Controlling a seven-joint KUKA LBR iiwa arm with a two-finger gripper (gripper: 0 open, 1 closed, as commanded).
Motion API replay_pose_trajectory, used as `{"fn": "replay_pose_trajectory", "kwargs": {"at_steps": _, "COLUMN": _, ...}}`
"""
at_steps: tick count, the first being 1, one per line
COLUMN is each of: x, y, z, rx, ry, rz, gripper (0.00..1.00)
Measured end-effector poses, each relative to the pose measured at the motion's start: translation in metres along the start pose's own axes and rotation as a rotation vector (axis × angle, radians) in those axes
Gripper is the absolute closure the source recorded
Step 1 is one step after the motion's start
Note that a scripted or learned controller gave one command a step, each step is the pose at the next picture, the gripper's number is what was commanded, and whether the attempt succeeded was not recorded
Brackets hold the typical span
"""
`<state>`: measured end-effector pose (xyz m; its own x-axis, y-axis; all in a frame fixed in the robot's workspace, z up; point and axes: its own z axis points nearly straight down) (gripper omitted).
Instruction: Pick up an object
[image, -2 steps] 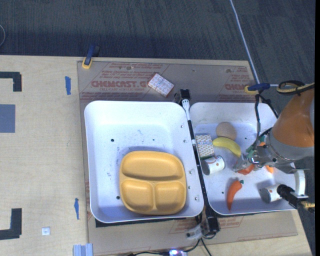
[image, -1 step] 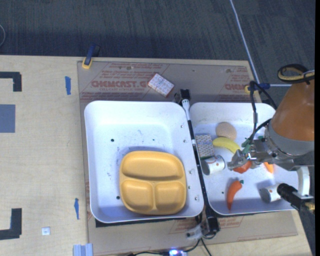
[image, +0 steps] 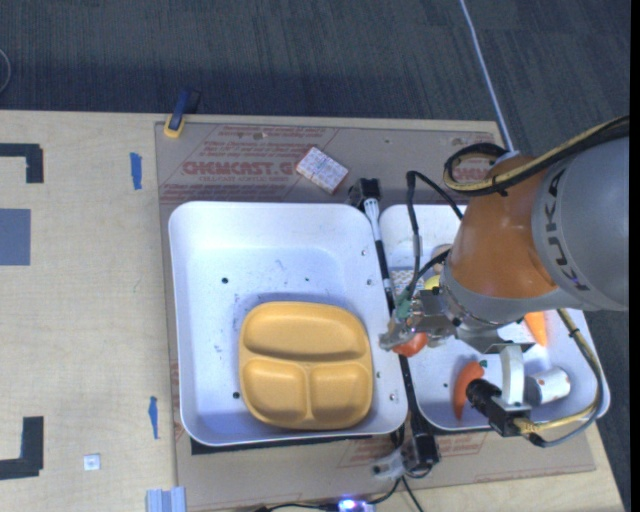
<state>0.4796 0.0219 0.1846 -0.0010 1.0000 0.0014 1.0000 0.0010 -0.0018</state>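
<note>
My gripper (image: 404, 332) hangs over the divide between the two white bins, at the left rim of the right bin (image: 590, 400). A small orange-red object (image: 411, 345) shows right at its tip, partly hidden by it; whether it is held or lies in the bin I cannot tell. An orange carrot-like piece (image: 464, 386) lies at the front of the right bin, and another orange piece (image: 538, 325) lies by the arm. A white object (image: 552, 382) sits at the front right. The grey and orange arm covers much of that bin.
The left bin (image: 200, 260) holds a yellow divided tray (image: 305, 362) at its front right. A white item (image: 400, 238) lies at the back of the right bin. A small patterned card (image: 321, 168) lies on the board behind the bins. Cables run along the divide.
</note>
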Motion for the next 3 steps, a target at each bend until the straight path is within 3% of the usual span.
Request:
{"fn": "replay_pose_trajectory", "kwargs": {"at_steps": 1, "x": 0.0278, "y": 0.0056, "z": 0.0256, "rx": -0.027, "ry": -0.019, "rz": 0.018, "gripper": 1.00}}
{"fn": "replay_pose_trajectory", "kwargs": {"at_steps": 2, "x": 0.0303, "y": 0.0079, "z": 0.0264, "rx": -0.024, "ry": -0.024, "rz": 0.022, "gripper": 1.00}}
{"fn": "replay_pose_trajectory", "kwargs": {"at_steps": 3, "x": 0.0341, "y": 0.0146, "z": 0.0258, "rx": -0.054, "ry": -0.025, "rz": 0.018, "gripper": 1.00}}
